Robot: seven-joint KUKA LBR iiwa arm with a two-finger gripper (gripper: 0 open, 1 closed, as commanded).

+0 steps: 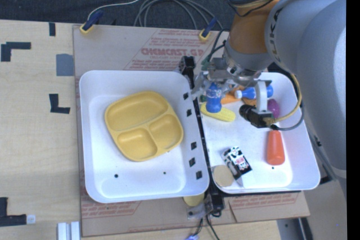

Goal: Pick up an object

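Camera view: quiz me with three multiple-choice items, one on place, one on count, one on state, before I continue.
1. Which bin holds the yellow divided plate?
A. the one left in view
B. the one right in view
C. neither

2. How many compartments has the plate?
A. two
B. three
C. five

3. How does the orange carrot sit?
A. on the plate
B. hanging over the bin's rim
C. lying on the right bin's floor

Key: 1 A, it fills the left bin; 2 B, ridges split it in three; 3 C, it rests flat there.

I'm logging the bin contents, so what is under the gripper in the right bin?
Under the gripper in the right bin stand a small blue bottle-like toy, a yellow corn cob and an orange piece. The arm covers whatever lies farther back.
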